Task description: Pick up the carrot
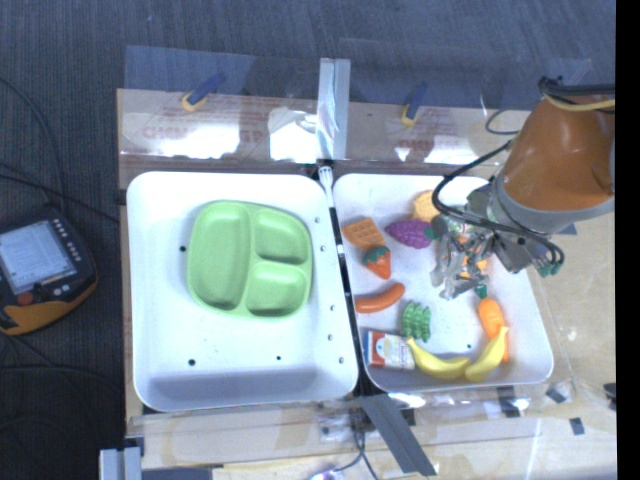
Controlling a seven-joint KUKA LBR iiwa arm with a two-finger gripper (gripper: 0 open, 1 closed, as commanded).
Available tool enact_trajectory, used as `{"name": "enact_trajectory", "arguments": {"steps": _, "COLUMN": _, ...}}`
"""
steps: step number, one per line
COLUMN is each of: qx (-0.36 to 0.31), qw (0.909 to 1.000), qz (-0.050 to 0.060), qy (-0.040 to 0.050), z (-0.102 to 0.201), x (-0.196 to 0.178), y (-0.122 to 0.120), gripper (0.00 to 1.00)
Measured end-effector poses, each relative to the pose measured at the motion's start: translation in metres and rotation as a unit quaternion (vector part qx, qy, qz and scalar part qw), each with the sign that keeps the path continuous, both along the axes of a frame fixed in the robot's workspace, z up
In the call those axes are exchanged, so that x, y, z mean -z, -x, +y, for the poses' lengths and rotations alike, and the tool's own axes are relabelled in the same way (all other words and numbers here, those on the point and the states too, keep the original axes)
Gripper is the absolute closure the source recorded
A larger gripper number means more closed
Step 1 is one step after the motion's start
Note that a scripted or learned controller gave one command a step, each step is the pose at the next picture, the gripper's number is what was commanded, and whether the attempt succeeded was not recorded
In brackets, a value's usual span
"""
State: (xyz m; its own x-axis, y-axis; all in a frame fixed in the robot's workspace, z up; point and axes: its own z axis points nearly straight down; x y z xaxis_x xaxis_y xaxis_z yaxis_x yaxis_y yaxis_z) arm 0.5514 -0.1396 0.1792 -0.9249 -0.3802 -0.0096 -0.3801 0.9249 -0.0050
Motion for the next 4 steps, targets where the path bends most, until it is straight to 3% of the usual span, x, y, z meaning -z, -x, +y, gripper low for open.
{"name": "enact_trajectory", "arguments": {"steps": 1, "qx": -0.067, "qw": 0.9977, "qz": 0.001, "qy": 0.0016, "z": -0.057, "x": -0.088, "y": 0.023, "gripper": 1.00}}
{"name": "enact_trajectory", "arguments": {"steps": 2, "qx": -0.153, "qw": 0.9882, "qz": 0.001, "qy": 0.0015, "z": -0.083, "x": -0.177, "y": 0.002, "gripper": 1.00}}
{"name": "enact_trajectory", "arguments": {"steps": 3, "qx": -0.216, "qw": 0.9763, "qz": 0.003, "qy": 0.0002, "z": -0.083, "x": -0.160, "y": -0.034, "gripper": 1.00}}
{"name": "enact_trajectory", "arguments": {"steps": 4, "qx": -0.277, "qw": 0.9608, "qz": 0.004, "qy": 0.0008, "z": -0.084, "x": -0.153, "y": 0.050, "gripper": 1.00}}
